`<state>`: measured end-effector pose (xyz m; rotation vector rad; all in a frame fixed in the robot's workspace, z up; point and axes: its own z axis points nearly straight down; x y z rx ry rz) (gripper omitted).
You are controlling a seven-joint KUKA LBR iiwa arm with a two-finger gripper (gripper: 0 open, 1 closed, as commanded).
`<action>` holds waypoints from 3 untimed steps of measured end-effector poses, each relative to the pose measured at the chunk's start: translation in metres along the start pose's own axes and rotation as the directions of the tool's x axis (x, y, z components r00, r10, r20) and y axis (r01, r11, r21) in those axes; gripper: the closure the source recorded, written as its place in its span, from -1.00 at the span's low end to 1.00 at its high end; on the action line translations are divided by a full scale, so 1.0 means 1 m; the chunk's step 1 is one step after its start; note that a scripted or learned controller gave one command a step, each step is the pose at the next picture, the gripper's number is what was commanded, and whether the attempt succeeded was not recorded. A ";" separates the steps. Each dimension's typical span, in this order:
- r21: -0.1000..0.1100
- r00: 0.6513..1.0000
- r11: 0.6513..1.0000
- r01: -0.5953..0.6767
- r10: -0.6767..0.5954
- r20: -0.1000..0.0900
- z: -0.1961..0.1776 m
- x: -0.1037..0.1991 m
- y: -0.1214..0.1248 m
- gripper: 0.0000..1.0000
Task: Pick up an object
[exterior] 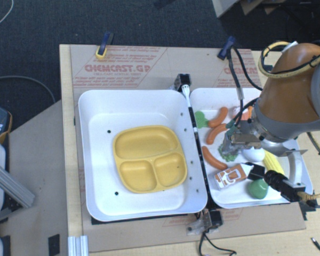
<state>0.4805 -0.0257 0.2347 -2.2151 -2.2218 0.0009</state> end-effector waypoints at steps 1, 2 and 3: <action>-0.002 1.000 1.000 -0.003 0.003 0.001 0.001 0.000 0.002 1.00; 0.000 1.000 1.000 -0.002 0.002 0.001 0.008 0.006 -0.001 1.00; -0.005 1.000 1.000 -0.003 0.003 0.003 0.000 0.000 0.003 1.00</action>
